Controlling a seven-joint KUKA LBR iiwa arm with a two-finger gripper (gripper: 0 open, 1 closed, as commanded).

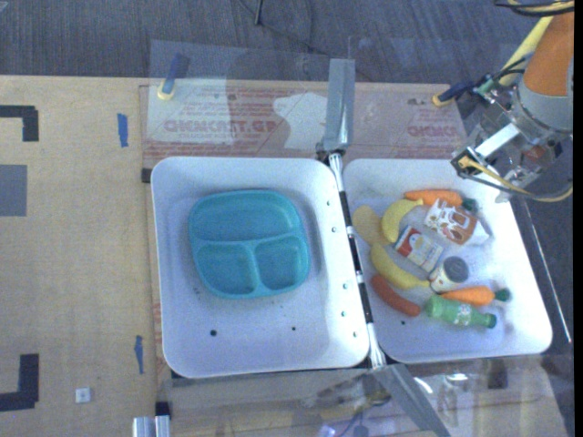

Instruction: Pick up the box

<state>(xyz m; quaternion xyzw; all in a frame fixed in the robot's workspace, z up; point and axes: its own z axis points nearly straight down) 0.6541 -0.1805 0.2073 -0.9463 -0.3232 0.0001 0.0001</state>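
Notably, the box (421, 247) was recorded lying aslant in the arm-side bin (524, 280), down-left of the gripper (517, 157) and apart; whether the jaws were spread could not be told.

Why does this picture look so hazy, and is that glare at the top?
Camera view: soft all over, so print on the box is unreadable; the right bin is washed nearly white, shadows faint; yes, a clear sheet over the cardboard at the top throws pale glare; the gripper is hard to make out.
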